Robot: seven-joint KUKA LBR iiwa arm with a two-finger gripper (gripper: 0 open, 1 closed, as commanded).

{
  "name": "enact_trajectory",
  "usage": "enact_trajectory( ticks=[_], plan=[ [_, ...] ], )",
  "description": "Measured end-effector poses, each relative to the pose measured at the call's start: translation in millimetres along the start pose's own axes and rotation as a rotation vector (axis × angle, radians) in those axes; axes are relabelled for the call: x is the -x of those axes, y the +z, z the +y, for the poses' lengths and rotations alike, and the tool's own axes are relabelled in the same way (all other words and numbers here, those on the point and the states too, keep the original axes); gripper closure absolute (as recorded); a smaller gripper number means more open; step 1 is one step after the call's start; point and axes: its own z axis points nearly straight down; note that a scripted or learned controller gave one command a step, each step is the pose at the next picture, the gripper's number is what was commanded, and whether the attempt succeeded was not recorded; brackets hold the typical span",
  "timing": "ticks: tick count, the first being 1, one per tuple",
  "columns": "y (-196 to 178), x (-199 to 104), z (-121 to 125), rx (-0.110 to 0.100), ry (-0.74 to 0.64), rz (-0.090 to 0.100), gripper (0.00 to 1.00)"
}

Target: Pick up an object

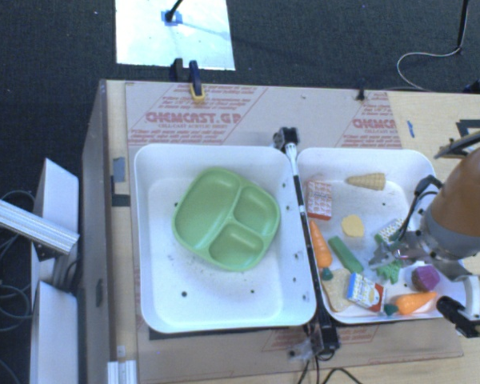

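The gripper [388, 254] hung low in the right bin [408, 160]; whether it had closed on anything, I could not tell. Right beneath it lay a green leafy toy [389, 272], probably light, stiff plastic, best pinched across its narrow middle. Just beside sat a purple toy [425, 278] and an orange carrot [414, 302]. Well left lay the green divided plate [226, 218].

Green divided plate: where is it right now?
In the camera view, the green divided plate lies in the left white bin, near its middle, tilted slightly. The bin divider is just to its right.
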Motion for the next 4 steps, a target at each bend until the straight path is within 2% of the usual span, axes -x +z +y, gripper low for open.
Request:
enact_trajectory(
  ticks=[1, 2, 3, 4],
  plan=[
    [-84.6, -66.0, 0.7, 0.000, -0.004, 0.001, 1.00],
    [-106.1, -124.7, 0.3, -0.001, -0.004, 0.002, 1.00],
    [-160.8, -158.7, 0.7, 0.000, -0.004, 0.001, 1.00],
    [-174.6, -116.5, 15.3, -0.001, -0.002, 0.000, 1.00]
  ],
)
